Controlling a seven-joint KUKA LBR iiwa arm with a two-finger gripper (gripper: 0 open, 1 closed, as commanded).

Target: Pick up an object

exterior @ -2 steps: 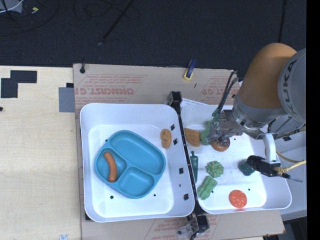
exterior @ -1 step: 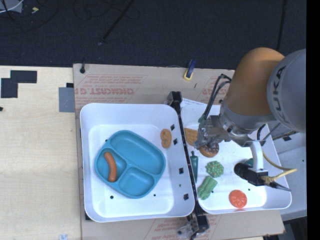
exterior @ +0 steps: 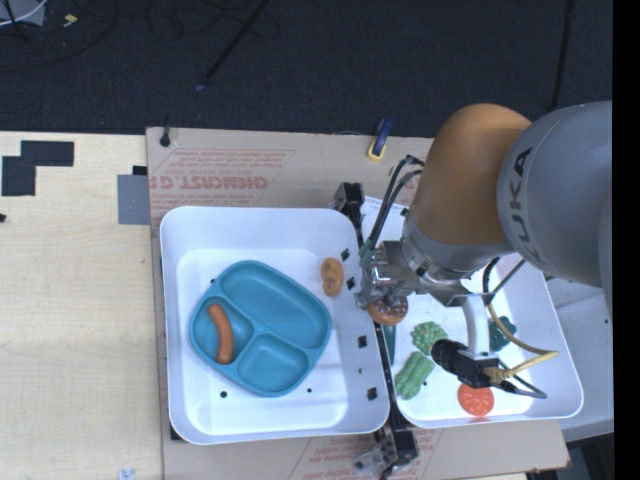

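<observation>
My gripper [exterior: 386,300] hangs over the seam between the two white bins, pointing down. A small brown round piece, like a doughnut [exterior: 388,314], sits between its fingertips, above the inner rim of the right bin [exterior: 560,388]; the gripper is shut on it. In the left bin [exterior: 190,408] lies a blue divided plate [exterior: 270,333] with a reddish sausage [exterior: 221,332] in its left compartment. A small tan-orange lump [exterior: 331,275] rests by that bin's right wall, just left of the gripper.
In the right bin, a green leafy piece [exterior: 428,335] and a green pod-like piece [exterior: 412,374] lie near the left wall, a red tomato [exterior: 476,400] at the front, and a teal item [exterior: 503,328] partly behind the arm's cables. The big arm covers the bin's rear half.
</observation>
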